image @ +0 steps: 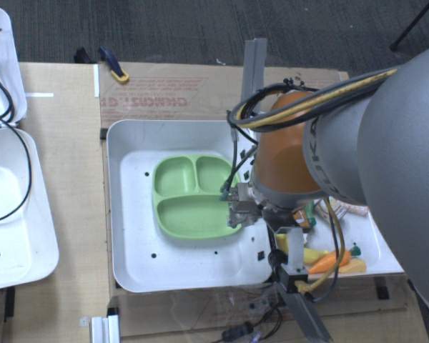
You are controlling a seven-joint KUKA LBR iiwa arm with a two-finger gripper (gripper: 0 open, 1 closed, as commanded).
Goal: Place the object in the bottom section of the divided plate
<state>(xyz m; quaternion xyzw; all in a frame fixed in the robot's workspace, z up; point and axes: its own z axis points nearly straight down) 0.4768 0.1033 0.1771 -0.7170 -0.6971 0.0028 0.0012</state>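
Mirrored red print (unreadable) above plate

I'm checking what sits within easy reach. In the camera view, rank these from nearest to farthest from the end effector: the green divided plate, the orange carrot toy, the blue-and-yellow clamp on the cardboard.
1. Green divided plate: right beside the end effector, at its left.
2. Orange carrot toy: lower right, in the same bin.
3. Blue-and-yellow clamp: far upper left, outside the bin.
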